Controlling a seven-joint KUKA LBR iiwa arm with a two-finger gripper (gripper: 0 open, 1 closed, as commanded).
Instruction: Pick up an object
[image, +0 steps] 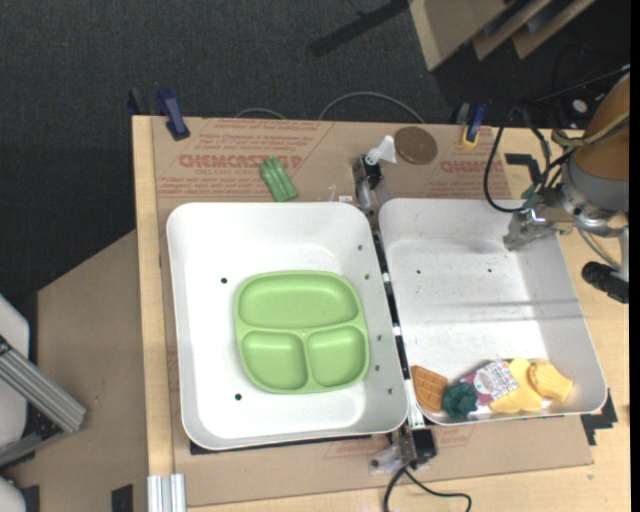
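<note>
Several small toy foods lie bunched in the near right corner of the right bin (470, 270): a tan waffle piece (429, 386), a dark green broccoli (460, 401), a pink and white wrapped item (495, 378), a yellow piece (517, 399) and an orange-yellow cookie (549, 380). My gripper (519, 232) hovers at the far right edge of that bin, well away from the pile, with nothing seen held. The grey arm with its orange band (610, 135) reaches in from the right.
A green three-section plate (300, 330) lies in the left bin (200, 250). On the cardboard behind the bins are a green object (278, 180), a brown disc (415, 146) and a small white item (379, 155). Black cables (500, 170) loop near the arm.
</note>
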